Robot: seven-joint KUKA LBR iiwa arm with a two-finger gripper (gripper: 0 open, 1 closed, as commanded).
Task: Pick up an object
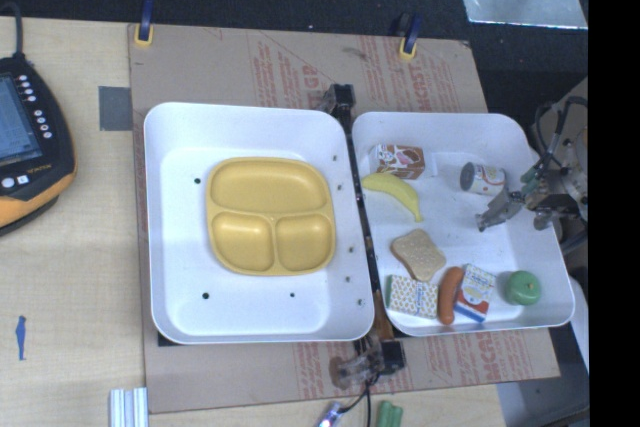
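From where I stand, the grey two-finger pincer [492,216] hangs low over the right-hand shallow white plastic bin [520,137], reaching in from its right rim, and nothing sits between its fingers. Whether those fingers are spread or closed I cannot tell; the tip is small and blurred against the white floor.

The things to choose from all lie in that bin. A small grey-topped can lying on its side [482,178] is nearest the pincer, just up and left of it. Further left are a curved yellow plastic banana [394,194] and a little brown-and-white carton [399,160] near the bin's upper left corner. Along the lower edge sit a tan slice of toy bread [418,254], a patterned blue-and-white packet [411,297], an orange-red toy sausage [449,294], a small white box with red print [476,287] touching the sausage, and a round green toy apple [521,288] in the lower right. The left-hand white bin [170,215] holds a yellow three-section plastic plate [270,215].

The can looks the sensible target. To do it well, I judge the pincer should centre over the can's body, turn so the fingers straddle its short width, not its length, go down until the tips flank it, then close before lifting. Being round, it could roll away if only one finger touches first. The apple stands free too, but may slip
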